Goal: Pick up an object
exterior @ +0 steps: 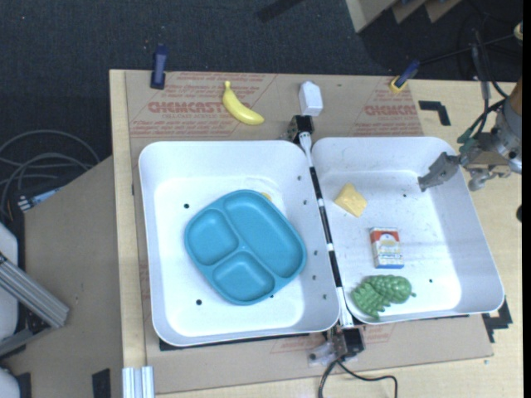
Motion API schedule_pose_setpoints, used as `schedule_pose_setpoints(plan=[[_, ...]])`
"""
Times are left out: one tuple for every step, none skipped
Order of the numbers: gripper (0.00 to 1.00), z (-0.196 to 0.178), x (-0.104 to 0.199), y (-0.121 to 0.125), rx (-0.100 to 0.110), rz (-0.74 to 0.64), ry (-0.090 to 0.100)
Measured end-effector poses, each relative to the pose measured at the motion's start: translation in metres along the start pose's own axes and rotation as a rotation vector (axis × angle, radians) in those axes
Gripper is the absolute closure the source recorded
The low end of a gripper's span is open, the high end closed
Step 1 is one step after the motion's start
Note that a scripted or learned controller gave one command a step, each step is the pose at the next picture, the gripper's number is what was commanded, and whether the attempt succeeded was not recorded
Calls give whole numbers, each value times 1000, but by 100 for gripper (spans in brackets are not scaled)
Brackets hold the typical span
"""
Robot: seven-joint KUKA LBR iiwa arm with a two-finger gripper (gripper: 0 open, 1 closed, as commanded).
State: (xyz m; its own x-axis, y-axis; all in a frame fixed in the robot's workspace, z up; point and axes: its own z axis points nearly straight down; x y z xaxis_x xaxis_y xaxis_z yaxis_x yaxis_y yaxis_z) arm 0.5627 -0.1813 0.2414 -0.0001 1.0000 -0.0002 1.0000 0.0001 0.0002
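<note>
The right bin [448, 222] holds a yellow wedge-shaped block [351, 199], a small red and white box [387, 248] and a green bumpy toy [382, 293] at its front edge. My gripper [455, 177] hangs over the bin's far right corner, open, with nothing between its fingers. One finger [433, 175] points down and to the left; the yellow block lies well to its left. A blue divided plate [243, 245] lies in the left bin [166, 189].
A yellow banana [241, 106] lies on the cardboard bench behind the left bin. A white clip [310, 98] and a black hinge sit at the back where the two bins meet. Bare bin floor stretches between the box and the gripper.
</note>
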Motion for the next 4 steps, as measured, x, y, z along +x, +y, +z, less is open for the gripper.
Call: schedule_pose_setpoints(plan=[[0,104,55,-15,2,-1,1],[0,157,62,-22,3,1,2],[100,147,62,-21,0,1,0],[100,57,107,-47,-1,-1,0]])
